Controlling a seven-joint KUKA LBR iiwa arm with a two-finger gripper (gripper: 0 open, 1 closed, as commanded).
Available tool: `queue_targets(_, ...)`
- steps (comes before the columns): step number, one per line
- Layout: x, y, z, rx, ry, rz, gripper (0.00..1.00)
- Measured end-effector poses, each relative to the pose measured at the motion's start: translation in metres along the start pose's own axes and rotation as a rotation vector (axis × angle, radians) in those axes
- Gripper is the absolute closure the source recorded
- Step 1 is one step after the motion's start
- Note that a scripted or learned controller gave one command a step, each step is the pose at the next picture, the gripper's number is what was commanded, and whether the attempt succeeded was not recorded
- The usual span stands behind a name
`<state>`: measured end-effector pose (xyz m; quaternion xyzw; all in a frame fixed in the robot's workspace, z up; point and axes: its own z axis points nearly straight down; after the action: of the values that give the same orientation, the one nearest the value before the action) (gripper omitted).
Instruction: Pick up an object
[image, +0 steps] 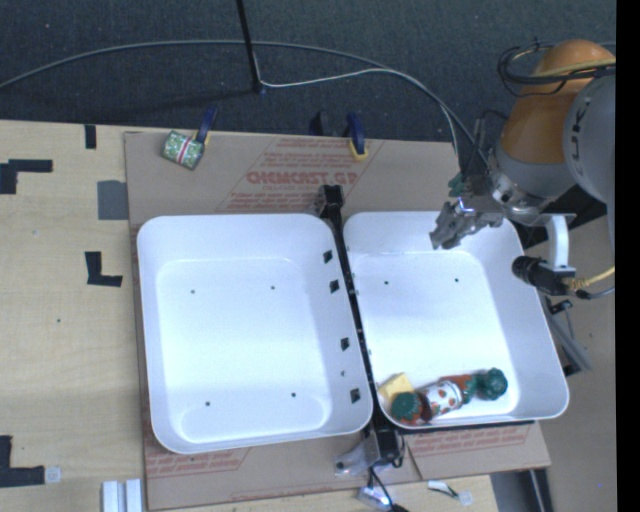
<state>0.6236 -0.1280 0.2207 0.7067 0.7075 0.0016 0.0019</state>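
I see the gripper (447, 232) hanging over the right bin's (440, 320) far edge, whether its jaws are apart I cannot tell; the toys (445, 395) huddle against the near wall, well apart from it.

Two white bins: left bin (240, 335), right bin (450, 310). Near right bin corner: yellow piece (394, 385), dark green ball (405, 405), red-and-white toy (445, 396), teal-green ball (492, 383). Brown cardboard (290, 175) with red print. Far left, green-patterned block (183, 149). Orange-grey arm (555, 110).
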Motion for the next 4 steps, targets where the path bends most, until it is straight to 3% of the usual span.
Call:
queue_targets(2,0.005,0.006,-0.080,0.002,0.000,0.001,1.00)
queue_targets(4,0.091,-0.029,-0.050,0.006,0.001,-0.002,1.00)
